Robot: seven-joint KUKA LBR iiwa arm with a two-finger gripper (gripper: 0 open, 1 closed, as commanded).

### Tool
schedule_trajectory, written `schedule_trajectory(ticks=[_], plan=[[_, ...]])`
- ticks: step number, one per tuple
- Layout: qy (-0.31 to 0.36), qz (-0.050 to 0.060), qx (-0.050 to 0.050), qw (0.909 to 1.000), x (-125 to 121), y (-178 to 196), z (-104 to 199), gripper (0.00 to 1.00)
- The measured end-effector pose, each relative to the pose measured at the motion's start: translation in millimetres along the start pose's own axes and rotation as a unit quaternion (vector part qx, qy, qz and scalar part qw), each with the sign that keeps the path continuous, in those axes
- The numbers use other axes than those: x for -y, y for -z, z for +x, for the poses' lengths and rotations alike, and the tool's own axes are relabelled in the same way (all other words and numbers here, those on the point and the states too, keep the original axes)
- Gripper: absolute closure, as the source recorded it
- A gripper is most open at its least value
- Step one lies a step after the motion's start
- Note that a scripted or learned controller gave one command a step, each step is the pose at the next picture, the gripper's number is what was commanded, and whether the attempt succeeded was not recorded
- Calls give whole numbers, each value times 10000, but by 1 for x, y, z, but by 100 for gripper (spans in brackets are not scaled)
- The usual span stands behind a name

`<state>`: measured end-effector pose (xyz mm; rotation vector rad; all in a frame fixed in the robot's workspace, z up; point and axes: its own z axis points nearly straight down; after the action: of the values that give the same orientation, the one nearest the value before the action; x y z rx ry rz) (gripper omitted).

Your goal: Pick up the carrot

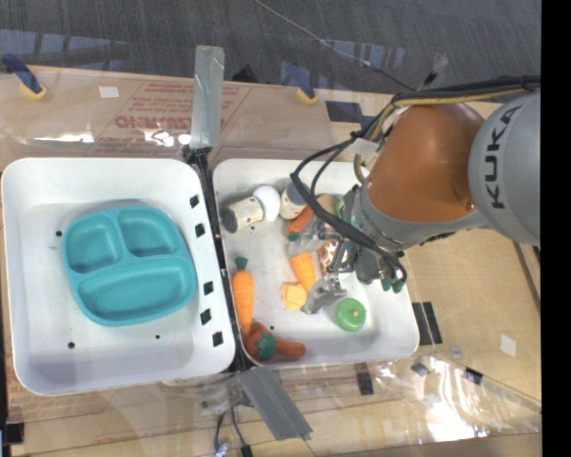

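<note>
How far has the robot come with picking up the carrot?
Nothing looks done yet. The carrot lies on the floor of the right bin, near its left wall, with nothing touching it. In hand: the pincer is low inside the same bin, to the carrot's right, over a group of other toy foods, apart from the carrot. Left to do: move over the carrot, grip it and lift it.

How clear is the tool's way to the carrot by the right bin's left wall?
Probably clear: the carrot lies alone on open bin floor, left of the tool, with nothing on top.
</note>
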<state>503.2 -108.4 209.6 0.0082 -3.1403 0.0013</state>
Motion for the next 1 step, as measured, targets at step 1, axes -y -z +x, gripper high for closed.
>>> schedule_trajectory(ticks=[1], plan=[[16, -4, 13, 10000, 6, -118, -19, 0]])
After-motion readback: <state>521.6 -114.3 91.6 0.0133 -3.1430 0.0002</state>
